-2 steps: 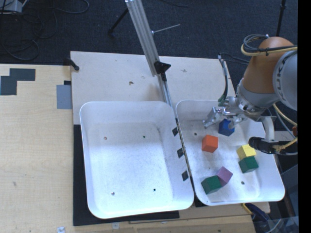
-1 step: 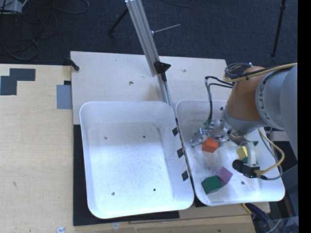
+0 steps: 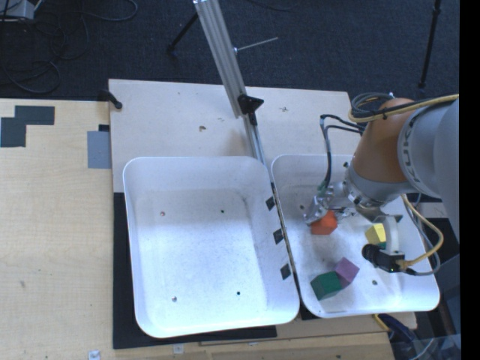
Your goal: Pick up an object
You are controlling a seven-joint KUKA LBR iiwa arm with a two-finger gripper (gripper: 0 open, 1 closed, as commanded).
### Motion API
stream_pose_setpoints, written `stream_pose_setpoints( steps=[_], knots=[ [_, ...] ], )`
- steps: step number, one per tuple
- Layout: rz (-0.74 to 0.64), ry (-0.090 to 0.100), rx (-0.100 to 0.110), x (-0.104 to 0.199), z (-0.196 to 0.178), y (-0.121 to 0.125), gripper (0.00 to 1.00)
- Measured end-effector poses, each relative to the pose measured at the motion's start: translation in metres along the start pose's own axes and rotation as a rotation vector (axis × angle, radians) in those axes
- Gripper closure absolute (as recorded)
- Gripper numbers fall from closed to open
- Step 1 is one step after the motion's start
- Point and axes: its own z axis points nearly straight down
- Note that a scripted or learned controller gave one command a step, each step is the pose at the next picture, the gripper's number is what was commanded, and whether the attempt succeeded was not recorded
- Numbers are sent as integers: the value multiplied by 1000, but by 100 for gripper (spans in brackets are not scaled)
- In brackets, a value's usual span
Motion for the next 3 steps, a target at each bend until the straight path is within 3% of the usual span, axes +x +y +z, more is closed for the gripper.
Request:
stream_pose_setpoints(
  steps=[1,2,3],
  knots=[
    [-15,2,-6,84,-93,12,100],
    [-7,-3,-6,44,-131,60,100],
    [-14,3,8,128,-86,33,100]
  ],
)
